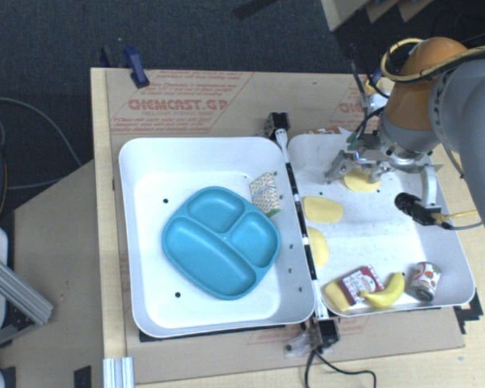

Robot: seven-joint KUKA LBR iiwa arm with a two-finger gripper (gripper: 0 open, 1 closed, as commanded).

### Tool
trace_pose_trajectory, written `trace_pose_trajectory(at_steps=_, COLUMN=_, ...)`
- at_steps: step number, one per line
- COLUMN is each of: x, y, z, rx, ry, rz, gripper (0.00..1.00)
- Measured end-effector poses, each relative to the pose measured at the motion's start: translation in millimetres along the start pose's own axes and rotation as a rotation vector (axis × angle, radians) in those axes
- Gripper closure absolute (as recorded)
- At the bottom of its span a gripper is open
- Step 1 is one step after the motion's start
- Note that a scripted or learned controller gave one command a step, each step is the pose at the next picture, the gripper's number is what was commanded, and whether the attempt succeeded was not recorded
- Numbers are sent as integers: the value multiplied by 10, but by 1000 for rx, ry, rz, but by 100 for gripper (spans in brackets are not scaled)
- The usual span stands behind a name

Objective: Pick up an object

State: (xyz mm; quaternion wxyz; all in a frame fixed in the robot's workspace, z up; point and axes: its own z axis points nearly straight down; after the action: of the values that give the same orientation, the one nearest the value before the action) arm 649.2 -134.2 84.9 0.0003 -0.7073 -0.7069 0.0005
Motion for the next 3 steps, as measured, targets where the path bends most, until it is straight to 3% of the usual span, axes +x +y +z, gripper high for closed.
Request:
trace_pose_trajectory(at_steps=1, x=-306, y=0, z=-1, rx=-3, ry=-2, rz=0, gripper=0)
trace_pose_trajectory(at_steps=2, x=-309, y=34, z=-147, rx=-16, ry=-6, rz=-2, gripper=100)
trace_pose_trajectory(at_steps=3, x=40, y=68, z=-607, rx=-5, ry=0, rz=-2, gripper=100)
